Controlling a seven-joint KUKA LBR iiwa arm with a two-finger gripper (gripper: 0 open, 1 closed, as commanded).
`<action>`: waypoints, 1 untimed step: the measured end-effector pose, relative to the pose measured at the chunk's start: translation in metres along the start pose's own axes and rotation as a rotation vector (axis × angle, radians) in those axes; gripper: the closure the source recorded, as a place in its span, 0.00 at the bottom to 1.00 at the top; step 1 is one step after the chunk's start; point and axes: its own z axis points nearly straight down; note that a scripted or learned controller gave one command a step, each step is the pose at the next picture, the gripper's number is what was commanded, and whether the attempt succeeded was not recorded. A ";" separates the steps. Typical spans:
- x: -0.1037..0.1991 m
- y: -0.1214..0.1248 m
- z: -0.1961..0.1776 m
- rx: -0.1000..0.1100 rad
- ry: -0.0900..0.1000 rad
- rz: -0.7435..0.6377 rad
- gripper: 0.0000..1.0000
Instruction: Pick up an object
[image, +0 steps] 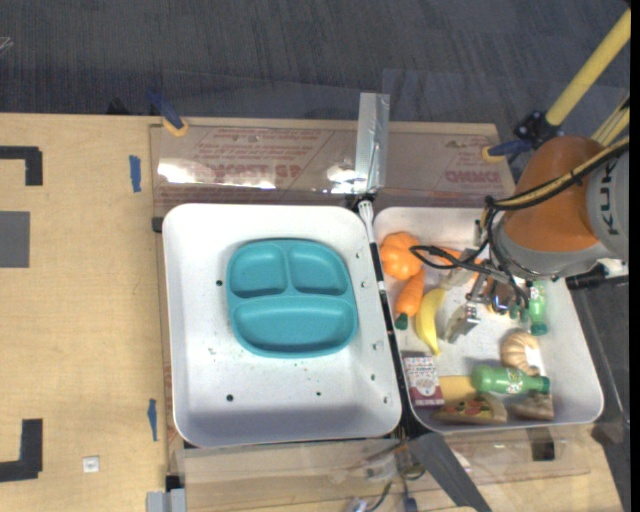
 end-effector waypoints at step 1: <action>-0.072 -0.027 -0.095 0.004 -0.008 0.164 0.00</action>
